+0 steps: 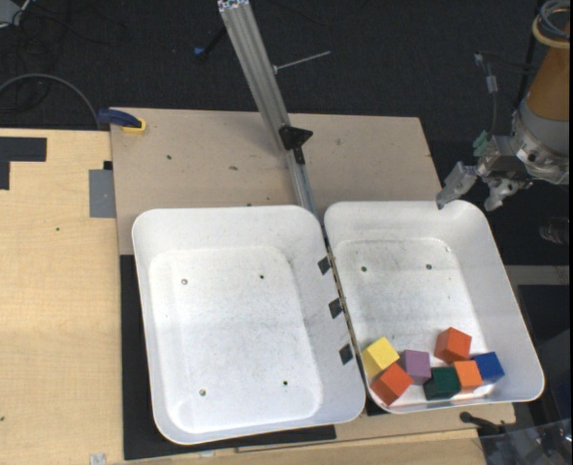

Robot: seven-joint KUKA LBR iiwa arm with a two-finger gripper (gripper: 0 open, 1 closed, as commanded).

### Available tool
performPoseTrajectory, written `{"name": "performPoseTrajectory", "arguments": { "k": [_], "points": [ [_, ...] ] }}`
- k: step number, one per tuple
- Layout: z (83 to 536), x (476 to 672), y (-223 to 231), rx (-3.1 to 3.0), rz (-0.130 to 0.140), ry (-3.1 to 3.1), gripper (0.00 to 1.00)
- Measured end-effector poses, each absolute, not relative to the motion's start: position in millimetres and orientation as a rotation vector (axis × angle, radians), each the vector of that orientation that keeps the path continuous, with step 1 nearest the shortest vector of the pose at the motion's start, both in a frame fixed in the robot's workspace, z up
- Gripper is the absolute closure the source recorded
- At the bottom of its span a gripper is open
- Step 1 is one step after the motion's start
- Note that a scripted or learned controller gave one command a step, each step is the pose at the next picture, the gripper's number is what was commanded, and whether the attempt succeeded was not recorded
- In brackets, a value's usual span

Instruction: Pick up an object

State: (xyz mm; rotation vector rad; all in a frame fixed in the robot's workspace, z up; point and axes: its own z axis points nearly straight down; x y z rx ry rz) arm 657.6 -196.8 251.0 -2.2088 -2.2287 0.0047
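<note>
Tool (pixel 472 189) w/ fingers spread, nothing between, above right bin (pixel 490 260) far corner; dark floor beyond bench (pixel 364 153).

Matt white plastic bins (pixel 238 231), ribbed metal rail (pixel 257 66).

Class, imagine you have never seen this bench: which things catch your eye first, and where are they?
A cluster of coloured blocks sits huddled in the near corner of the right bin, bright against the white. The gripper hangs just beyond that bin's far right corner, and a slanted metal rail crosses the bench behind the bins.
</note>
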Motion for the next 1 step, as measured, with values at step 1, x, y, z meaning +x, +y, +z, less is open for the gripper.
{"name": "performPoseTrajectory", "arguments": {
  "k": [1],
  "points": [
    [169.6, 667.2, -124.9, -2.208, 0.005, -2.220, 0.00]
  ]
}}
